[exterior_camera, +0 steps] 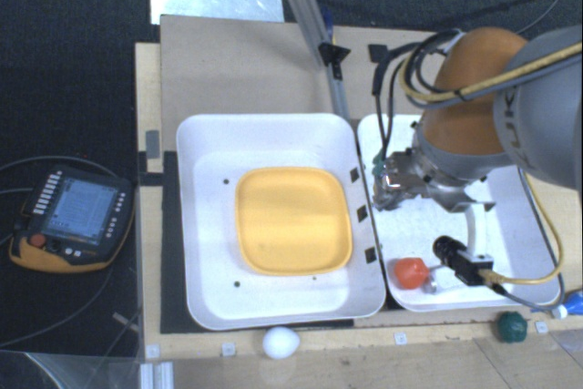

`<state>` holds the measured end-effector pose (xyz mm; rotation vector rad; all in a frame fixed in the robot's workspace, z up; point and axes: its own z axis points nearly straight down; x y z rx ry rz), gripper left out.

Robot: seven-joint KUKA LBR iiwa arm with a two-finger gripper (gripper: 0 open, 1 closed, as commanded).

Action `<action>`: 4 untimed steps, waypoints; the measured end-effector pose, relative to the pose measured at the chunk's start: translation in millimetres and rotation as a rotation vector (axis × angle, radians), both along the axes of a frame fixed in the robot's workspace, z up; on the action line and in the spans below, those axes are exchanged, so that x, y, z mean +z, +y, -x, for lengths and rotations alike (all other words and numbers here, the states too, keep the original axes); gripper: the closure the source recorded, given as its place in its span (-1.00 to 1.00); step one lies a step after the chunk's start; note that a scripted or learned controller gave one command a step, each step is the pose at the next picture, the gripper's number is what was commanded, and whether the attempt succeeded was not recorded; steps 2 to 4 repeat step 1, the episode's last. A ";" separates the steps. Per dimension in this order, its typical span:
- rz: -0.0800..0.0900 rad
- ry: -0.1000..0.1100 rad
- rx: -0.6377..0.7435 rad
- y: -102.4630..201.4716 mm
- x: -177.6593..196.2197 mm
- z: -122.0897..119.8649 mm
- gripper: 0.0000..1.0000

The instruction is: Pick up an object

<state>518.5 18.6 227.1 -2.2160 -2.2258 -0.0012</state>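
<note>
Overhead, the grey arm sits nearest the lens. Its claw is low in the right bin, close to the wall shared with the left bin. Whether the claw is apart or together cannot be told.

The red object, the likely target, lies in the right bin's near-left corner, apart from the claw.

Risk: a descent that close to the corner may strike the wall or nudge the object away.

Left to right:
- A pendant rests off the surface.
- A yellow plate lies in the left bin.
- A white ball and a green ball lie outside the bins.
</note>
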 end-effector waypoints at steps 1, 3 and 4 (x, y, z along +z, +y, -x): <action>0.000 0.000 0.000 60.7 -1.2 -1.8 1.00; 0.000 0.000 0.000 60.7 -1.2 -1.8 1.00; 0.000 0.000 0.000 60.7 -1.2 -1.8 1.00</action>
